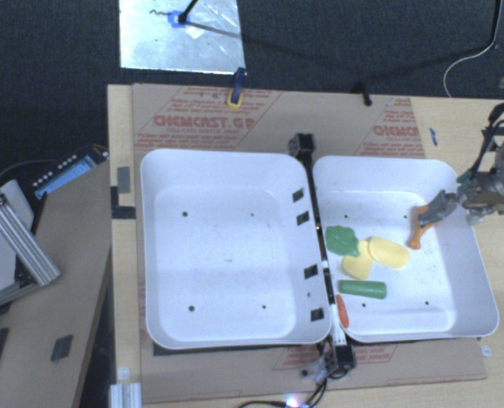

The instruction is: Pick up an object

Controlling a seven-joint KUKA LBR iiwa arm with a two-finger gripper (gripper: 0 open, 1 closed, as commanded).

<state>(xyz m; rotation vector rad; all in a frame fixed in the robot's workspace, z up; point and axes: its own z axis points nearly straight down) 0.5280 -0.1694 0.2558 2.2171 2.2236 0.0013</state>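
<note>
Over on the far left of the frame, a metal rail [18,240] slants across a side table, with a small blue-and-black device [65,172] just above it. Up top, left of centre, a shiny foil sheet [181,22] lies on the dark floor. Below it, a cardboard sheet [260,113] covers the bench, a yellow-and-blue clip [235,92] sitting at its upper edge.

Now the left bin [226,245], white and shallow, taking up the middle left. Right beside it, touching along a black hinge strip, sits the right bin [404,253]. And that's where the objects are: a green leafy piece [341,240] near the divider, a yellow piece [357,266] just below and right of it, and a second, rounder yellow piece [388,252] touching that one. Below them lies a green stick [362,288], flat and level, and lower left of it a small red piece [342,312] hugs the bin's left wall.

Further right, an orange piece [416,230] stands tilted in the bin's upper right part, and the gripper [432,212] is right on it, grey fingers closed around its top end. At the right edge, the arm [498,181] reaches in.
</note>
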